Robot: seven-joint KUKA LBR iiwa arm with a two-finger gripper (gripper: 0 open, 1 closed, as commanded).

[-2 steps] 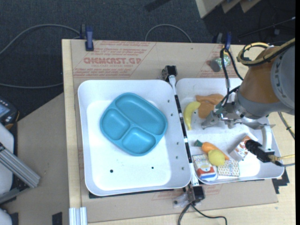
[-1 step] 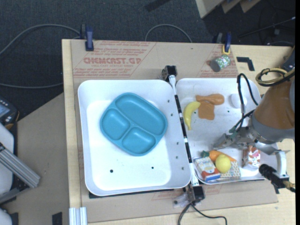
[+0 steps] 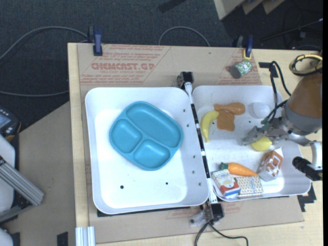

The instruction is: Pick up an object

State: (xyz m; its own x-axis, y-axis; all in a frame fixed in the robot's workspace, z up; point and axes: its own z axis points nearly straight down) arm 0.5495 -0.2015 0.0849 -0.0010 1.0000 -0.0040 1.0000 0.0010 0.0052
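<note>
Table board (image 3: 123,65) print: "CHEMCAST GP" | left white bin (image 3: 97,137): blue three-section plastic plate (image 3: 145,135) | right white bin (image 3: 225,94): yellow banana (image 3: 207,124), orange carrot (image 3: 240,169), yellow lemon-like object (image 3: 262,144) at gripper (image 3: 259,135) | jaws: cannot tell

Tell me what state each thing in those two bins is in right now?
Blue plate: flat, upright, in left bin.
Banana: lying by the divider.
Carrot: lying on its side.
Lemon: resting under the gripper.
Small carton: lying flat.
</note>
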